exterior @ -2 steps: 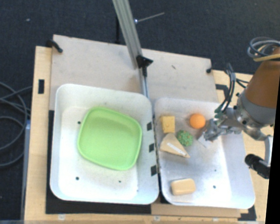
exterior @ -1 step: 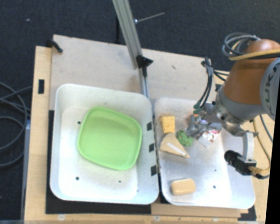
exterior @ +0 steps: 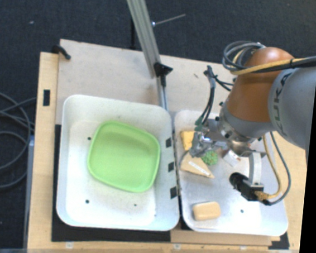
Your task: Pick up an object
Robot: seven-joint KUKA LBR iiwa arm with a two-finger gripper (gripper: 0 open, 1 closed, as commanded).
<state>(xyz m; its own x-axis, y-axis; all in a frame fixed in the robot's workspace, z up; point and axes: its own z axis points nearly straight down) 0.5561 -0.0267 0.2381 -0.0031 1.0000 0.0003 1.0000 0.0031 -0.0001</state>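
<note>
My gripper hangs over the left part of the right bin, under the orange wrist. Directly below it lies a small green bumpy object, touching or very near the fingertips. A pale yellow wedge lies just in front of it. A yellow piece sits at the bin's left wall behind the gripper. A tan rounded block rests near the bin's front. Nothing is visibly lifted.
The left bin holds a green square plate. A slanted metal pole rises behind the bins. A black cable fitting hangs off the arm over the right bin's middle.
</note>
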